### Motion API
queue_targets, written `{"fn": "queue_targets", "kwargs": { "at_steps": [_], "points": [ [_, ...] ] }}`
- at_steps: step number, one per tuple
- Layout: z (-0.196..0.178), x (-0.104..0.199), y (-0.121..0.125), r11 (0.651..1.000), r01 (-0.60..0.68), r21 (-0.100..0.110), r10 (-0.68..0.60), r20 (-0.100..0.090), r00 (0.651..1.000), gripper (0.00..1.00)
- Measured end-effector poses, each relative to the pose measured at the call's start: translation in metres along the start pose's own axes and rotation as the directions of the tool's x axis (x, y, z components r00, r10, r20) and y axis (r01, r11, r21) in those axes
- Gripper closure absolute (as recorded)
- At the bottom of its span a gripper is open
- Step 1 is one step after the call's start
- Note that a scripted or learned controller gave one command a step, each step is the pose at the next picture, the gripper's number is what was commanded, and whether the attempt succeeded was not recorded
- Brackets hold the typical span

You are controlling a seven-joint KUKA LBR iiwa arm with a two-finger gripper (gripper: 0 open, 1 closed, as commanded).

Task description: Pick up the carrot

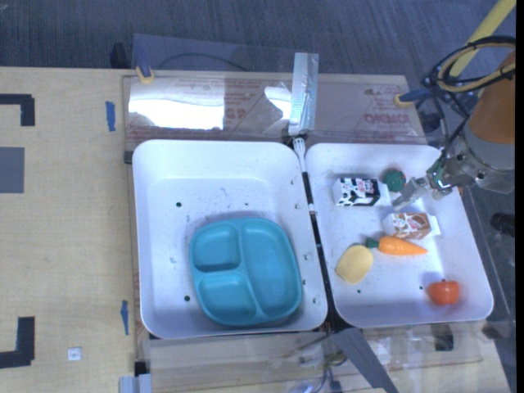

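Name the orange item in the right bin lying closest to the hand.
The carrot, long and tapered, just below the hand; the round tomato sits farther, near the bin's corner.

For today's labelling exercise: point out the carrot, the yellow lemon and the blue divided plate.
carrot [401,247], camera view, middle of its orange body.
yellow lemon [354,264], camera view, centre of the fruit.
blue divided plate [282,273], camera view, floor of its right compartment.

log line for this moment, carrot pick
task: pick up carrot | gripper: over right bin, above carrot, holding nothing | carrot: lying on bin floor beside yellow toy | status: not picked
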State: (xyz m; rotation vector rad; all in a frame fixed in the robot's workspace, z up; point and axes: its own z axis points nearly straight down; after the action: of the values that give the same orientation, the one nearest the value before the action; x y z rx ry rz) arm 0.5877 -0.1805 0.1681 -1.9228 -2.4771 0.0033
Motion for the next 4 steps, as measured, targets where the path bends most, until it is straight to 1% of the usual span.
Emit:
{"fn": "queue_targets", "kwargs": {
  "at_steps": [1,2,3,4],
  "points": [
    [0.054,0.026,-0.044,0.938,0.345,-0.02,-0.345,0.026,0.938,0.0],
    [0.062,0.024,-0.044,0.919,0.394,-0.027,-0.393,0.045,0.918,0.0],
    [0.047,0.02,-0.039,0.918,0.394,-0.039,-0.391,0.063,0.918,1.0],
    [-0.019,0.046,-0.098,0.928,0.373,-0.007,-0.373,0.009,0.928,1.0]
  ]
}}
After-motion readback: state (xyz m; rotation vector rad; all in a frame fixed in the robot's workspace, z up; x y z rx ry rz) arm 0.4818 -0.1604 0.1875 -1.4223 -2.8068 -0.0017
